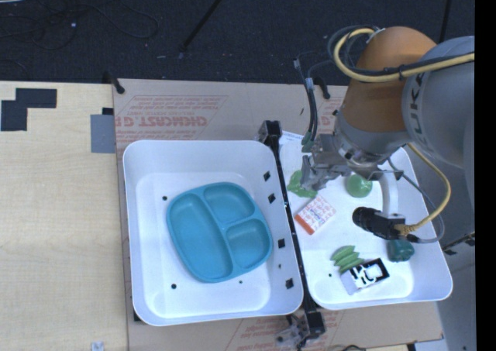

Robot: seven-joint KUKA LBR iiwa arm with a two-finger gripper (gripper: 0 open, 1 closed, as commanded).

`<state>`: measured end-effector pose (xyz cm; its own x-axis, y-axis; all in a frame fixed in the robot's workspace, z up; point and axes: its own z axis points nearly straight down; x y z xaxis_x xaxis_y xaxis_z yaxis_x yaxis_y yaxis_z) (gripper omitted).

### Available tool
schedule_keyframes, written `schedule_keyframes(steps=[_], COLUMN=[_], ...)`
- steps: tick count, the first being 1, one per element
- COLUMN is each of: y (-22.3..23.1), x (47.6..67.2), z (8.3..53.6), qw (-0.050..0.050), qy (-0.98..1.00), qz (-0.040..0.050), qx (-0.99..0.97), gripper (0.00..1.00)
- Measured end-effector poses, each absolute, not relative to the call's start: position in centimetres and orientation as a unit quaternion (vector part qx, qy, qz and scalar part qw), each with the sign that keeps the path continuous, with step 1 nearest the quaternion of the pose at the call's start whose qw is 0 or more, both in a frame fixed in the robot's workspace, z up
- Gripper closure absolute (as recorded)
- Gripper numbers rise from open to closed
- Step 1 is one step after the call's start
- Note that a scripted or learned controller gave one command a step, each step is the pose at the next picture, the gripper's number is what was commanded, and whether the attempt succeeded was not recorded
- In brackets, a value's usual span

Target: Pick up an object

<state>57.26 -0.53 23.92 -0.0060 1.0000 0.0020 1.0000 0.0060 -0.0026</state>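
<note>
My gripper [311,174] is low in the right bin [434,283], near its left wall. Right beside its tip, on the left, lies a small green leafy item [297,182]; I cannot tell whether the two touch. Just below the gripper lies a red and white packet [315,214]. A pale green round piece [359,184] peeks out from under the wrist. Toward the front of the bin sit a green pea pod [345,255], a black and white card [366,274] and a small teal object [401,249].
The left bin [147,171] holds a blue divided plate [218,229]. A black divider [280,210] runs between the two bins. The arm covers the back right part of the right bin.
</note>
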Motion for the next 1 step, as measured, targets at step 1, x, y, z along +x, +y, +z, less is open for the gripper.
schedule_keyframes(steps=[1], y=[3.85], x=[57.61], z=[23.83], qw=[0.002], qy=[-0.709], qz=[0.0005], qx=[-0.705], gripper=[1.00])
